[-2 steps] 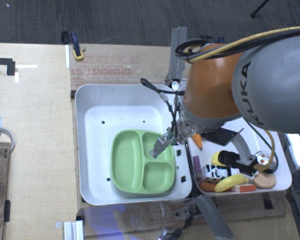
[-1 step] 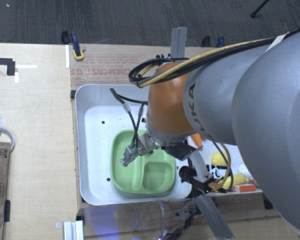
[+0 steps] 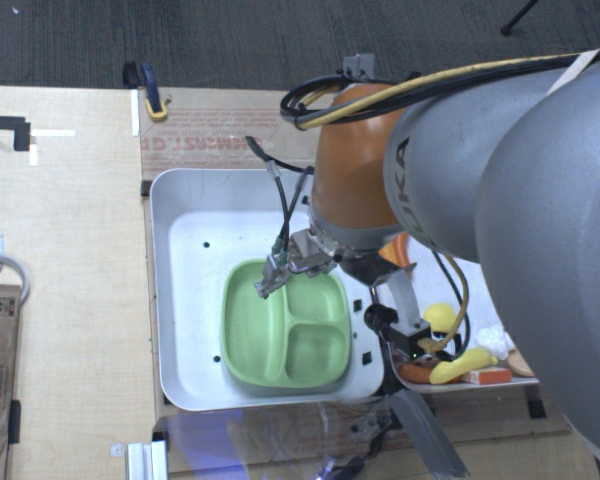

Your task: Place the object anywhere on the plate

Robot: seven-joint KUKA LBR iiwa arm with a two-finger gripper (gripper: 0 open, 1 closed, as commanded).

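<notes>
A green sectioned plate (image 3: 285,323) lies in the left white bin (image 3: 185,268), toward its near right corner. The grey arm with its orange band (image 3: 355,163) reaches in from the right and hangs over the plate's upper edge. Its tool (image 3: 272,278) sits just above the plate's upper left section; whether it is spread or pressed together cannot be told. A yellow banana-shaped toy (image 3: 455,368) and other small objects lie in the right bin (image 3: 460,380), largely hidden by the arm.

The plate (image 3: 285,323) lies in the left bin (image 3: 180,268), toward its right, near corner. The claw (image 3: 275,273) hangs over the plate's far left edge. Toys (image 3: 455,353) lie in the right bin, partly hidden behind the arm (image 3: 480,168).
</notes>
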